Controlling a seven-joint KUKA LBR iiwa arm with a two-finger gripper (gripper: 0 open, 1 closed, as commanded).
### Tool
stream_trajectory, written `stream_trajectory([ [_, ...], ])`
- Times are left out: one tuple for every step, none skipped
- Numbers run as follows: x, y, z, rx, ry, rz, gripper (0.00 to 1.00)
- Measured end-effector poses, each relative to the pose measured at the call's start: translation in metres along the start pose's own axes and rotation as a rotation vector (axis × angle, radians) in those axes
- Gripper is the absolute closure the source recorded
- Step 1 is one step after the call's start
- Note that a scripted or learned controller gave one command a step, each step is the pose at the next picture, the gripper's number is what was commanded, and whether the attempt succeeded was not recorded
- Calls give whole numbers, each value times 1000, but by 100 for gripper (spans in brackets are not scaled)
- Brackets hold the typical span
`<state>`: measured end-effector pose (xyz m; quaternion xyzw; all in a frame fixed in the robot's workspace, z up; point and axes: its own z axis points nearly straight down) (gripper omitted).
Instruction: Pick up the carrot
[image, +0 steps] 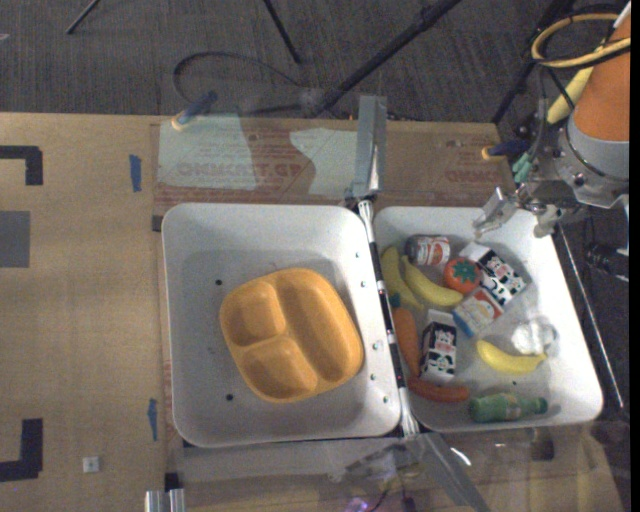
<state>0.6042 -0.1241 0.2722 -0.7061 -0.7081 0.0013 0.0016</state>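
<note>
You see the long orange carrot (406, 340) lying in the right shallow white bin (575, 385), along its left wall, just beside a small black-and-white milk carton (439, 351). The metal tool (520, 205) hangs over the upper right corner of this bin, well apart from the carrot; whether it is spread or pressed together, you cannot tell. The left white bin (190, 300) carries a yellow divided plastic plate (290, 333)
</note>
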Motion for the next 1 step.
stream_trajectory([
  [16, 1, -81, -5, -2, 56, 0],
])
